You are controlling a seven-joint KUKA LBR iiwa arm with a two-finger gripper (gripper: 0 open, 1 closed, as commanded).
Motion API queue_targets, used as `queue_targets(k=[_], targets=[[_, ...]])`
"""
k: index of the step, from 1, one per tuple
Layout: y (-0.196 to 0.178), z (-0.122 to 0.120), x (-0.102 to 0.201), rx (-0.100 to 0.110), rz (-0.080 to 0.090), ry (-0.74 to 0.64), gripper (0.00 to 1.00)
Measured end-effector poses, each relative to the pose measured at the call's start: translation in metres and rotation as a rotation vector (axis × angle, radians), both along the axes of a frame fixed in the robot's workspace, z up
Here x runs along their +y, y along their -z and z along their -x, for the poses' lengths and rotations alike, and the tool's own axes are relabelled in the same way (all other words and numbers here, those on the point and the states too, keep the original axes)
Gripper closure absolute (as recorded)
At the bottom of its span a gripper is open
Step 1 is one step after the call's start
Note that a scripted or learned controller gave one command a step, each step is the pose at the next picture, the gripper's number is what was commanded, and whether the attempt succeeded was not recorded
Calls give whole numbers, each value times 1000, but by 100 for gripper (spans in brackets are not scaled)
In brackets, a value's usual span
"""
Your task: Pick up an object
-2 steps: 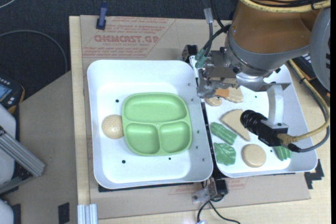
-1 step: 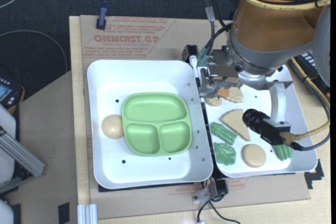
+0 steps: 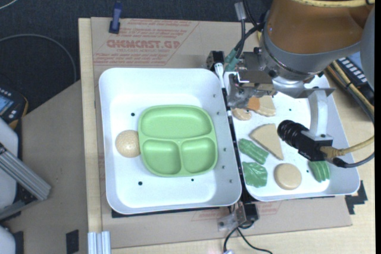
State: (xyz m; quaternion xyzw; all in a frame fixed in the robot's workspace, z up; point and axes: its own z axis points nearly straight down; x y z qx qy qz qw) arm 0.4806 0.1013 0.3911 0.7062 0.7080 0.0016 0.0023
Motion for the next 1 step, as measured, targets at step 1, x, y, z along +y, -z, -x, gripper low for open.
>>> queue_targets(k=[1], targets=[[-54,1,-9,-2,-2,2,100]])
